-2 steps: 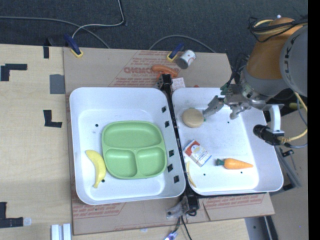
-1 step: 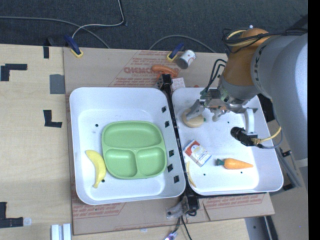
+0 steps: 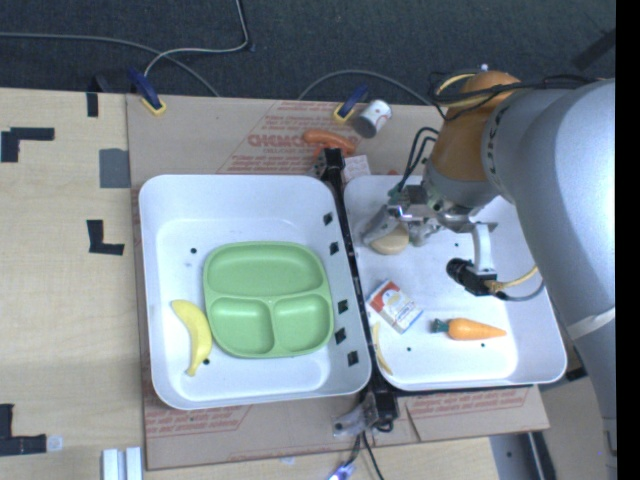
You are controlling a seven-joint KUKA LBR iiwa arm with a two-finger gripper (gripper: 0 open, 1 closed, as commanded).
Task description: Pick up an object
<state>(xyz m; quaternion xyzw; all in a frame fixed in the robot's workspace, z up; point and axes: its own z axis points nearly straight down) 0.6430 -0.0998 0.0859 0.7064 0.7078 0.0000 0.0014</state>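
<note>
the worktop (image 3: 60, 268) is being occupied by two shallow white bins set side by side. the arm (image 3: 560, 198), grey with an orange band, is being reached in from the right and is being lowered over the right bin (image 3: 530, 368). the left bin (image 3: 170, 208) is being taken up mostly by a green divided tray (image 3: 268, 300), with a yellow banana (image 3: 194, 334) lying just beside the tray's left edge.

in the right bin, the pincer (image 3: 400, 223) is being held low near the bin's upper left corner, right over a pale, rounded object (image 3: 390, 240) that is resting on the bin floor. whether the pincer is apart or together cannot be told, since its tips are being hidden by the wrist body and blurred against the pale object. nothing is being shown clamped in it.

lower in the same bin, an orange carrot (image 3: 468, 330) is lying near the front wall, and a small red and white packet (image 3: 394, 305) is lying just to its left, well apart from the pincer.

the task is being judged as under way but not done: the approach to the pale object appears to be made, while the closing, the grasp and the lift are all left to be confirmed.
</note>
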